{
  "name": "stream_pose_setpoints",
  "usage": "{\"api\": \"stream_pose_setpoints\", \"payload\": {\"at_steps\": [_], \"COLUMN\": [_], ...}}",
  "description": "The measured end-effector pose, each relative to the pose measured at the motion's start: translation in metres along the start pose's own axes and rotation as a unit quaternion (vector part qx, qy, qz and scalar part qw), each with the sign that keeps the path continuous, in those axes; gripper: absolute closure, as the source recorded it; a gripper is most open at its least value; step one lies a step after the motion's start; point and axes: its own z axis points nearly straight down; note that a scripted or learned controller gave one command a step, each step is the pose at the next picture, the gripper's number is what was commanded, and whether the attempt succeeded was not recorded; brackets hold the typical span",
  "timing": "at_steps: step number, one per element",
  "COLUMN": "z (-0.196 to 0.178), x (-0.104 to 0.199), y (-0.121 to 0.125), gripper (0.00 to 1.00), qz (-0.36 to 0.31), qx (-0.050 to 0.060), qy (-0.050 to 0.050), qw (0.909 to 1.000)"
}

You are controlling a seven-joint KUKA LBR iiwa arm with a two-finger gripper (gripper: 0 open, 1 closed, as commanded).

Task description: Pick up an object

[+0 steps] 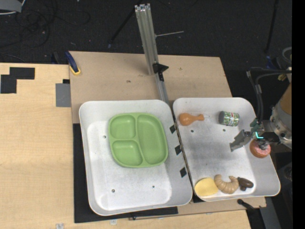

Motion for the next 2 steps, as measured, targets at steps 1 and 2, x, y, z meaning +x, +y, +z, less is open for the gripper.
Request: {"api": "stream_pose_setpoints", "payload": {"at_steps": [1,2], "z": [0.000,0.061], "x": [0.000,0.003], "y": [0.000,0.006], "gripper": [0.00,0.00], "qz": [0.000,0.000], "qx": [0.000,0.004], "qy": [0.000,0.001], "qw": [1.0000,1.0000]}}
